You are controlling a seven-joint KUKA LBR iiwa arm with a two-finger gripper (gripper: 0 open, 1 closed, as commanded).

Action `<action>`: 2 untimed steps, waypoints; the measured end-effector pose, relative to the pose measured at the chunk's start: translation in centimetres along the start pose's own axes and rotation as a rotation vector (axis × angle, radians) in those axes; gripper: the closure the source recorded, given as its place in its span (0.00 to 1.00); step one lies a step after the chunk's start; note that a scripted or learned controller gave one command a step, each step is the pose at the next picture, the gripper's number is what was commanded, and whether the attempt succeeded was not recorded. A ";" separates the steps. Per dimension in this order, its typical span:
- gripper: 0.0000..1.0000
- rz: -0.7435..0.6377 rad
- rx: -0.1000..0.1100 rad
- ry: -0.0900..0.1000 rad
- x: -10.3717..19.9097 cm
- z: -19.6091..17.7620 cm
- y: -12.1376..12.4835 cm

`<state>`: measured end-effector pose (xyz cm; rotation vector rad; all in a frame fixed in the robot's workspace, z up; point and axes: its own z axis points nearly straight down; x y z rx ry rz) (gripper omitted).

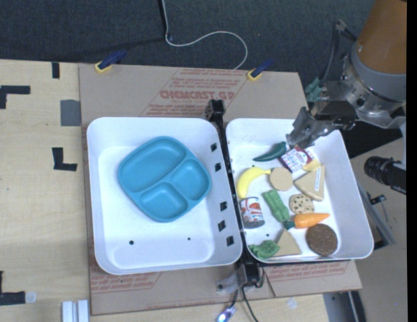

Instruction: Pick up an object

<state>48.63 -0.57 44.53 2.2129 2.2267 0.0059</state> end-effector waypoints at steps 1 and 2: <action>1.00 0.000 -0.001 0.000 4.7 -5.5 -0.2; 1.00 -0.005 0.002 0.001 13.8 -9.1 -0.2</action>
